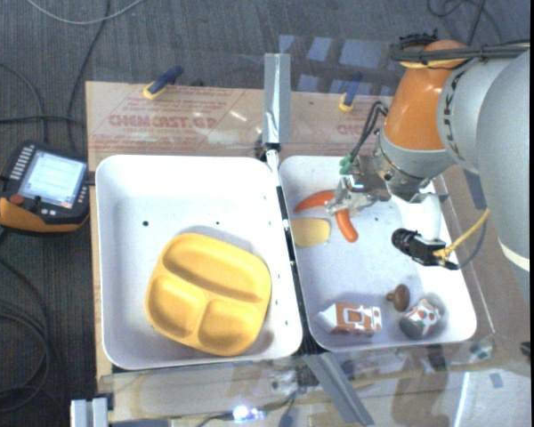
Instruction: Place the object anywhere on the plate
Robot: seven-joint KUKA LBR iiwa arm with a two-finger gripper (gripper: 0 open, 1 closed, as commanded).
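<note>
The yellow plate (209, 292), with three compartments, lies in the left bin (125, 203) toward its front. My gripper (349, 199) is low over the back left of the right bin (458, 305). It hangs right above two orange-red pieces: an orange-red piece (313, 200) pokes out to its left, and a sausage-shaped orange piece (347, 229) shows just below it. Whether either one is held is hidden by the gripper body. A pale yellow object (310, 232) rests against the right bin's left wall, beside the gripper.
At the front of the right bin lie an orange-and-white toy (354, 318), a small brown object (398, 296) and a grey, red and white object (421, 318). A black cable plug (414, 243) hangs off the arm. A handheld pendant (43, 189) sits left of the bench.
</note>
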